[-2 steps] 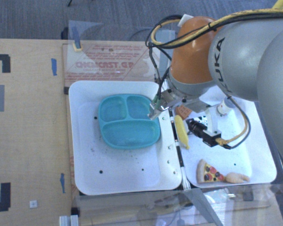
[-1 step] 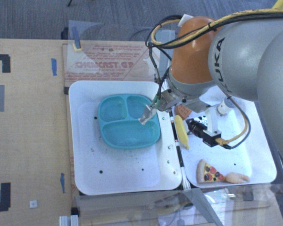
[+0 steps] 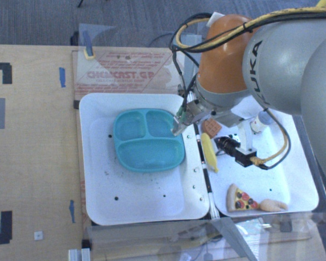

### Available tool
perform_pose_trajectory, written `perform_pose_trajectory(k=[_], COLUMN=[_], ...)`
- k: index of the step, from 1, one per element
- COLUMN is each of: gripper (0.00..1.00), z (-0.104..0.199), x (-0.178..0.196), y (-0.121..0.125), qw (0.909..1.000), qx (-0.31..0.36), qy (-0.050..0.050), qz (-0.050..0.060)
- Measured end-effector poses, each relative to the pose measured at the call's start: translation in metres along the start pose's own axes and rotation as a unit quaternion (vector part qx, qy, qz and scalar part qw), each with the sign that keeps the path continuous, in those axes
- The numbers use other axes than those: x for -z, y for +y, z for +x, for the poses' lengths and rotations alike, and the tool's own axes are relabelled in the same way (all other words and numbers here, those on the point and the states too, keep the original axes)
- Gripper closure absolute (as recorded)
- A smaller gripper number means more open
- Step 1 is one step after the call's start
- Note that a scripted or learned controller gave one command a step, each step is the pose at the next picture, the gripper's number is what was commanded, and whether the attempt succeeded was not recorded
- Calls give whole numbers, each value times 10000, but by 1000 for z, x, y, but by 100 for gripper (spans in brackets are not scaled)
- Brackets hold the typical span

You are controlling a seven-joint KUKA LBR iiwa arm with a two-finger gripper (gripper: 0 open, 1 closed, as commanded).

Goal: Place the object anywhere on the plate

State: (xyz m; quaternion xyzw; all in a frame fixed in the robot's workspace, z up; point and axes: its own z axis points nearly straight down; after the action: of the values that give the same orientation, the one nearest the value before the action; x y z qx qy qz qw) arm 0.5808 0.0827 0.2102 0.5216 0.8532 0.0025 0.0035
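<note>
Seen from above at a slant: on the left, a shallow white left bin (image 3: 136, 205) holding a teal divided plate (image 3: 149, 156) with two small compartments at the back and one wide one in front, all three bare. On the right, a right bin (image 3: 293, 184) holding a long yellow toy food (image 3: 208, 152) just beside the wall between the bins, a brown waffle-like piece (image 3: 212, 126) behind it, a toy pizza slice (image 3: 240, 198) near the front edge and a pale tan piece (image 3: 273, 204) just beside the slice. Low over the plate's right rim, near the back right compartment, the gripper (image 3: 180, 123), hanging under the orange-banded wrist. Impossible to tell from here whether spread or closed, and nothing to be made out in its grasp. Likely the object for the plate: one of the pieces in the right bin, though no telling which. To do the step well: confirm a firm hold before travelling, carry high enough to clear the wall between the bins, aim for the middle of the wide front compartment rather than the rim or a divider, lower until nearly touching, then release and lift straight up to avoid dragging the plate.
</note>
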Motion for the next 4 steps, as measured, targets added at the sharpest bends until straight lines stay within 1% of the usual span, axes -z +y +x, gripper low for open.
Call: perform_pose_trajectory(k=[1, 2, 3, 4], gripper=[0, 100, 0, 0], z=[0, -1, -1, 5], x=[0, 11, 11, 24], y=[0, 1, 1, 53], qw=[10000, 10000, 10000, 9946], qx=[0, 0, 0, -1037], qy=[0, -9, -9, 3], qz=[1, -20, -19, 23])
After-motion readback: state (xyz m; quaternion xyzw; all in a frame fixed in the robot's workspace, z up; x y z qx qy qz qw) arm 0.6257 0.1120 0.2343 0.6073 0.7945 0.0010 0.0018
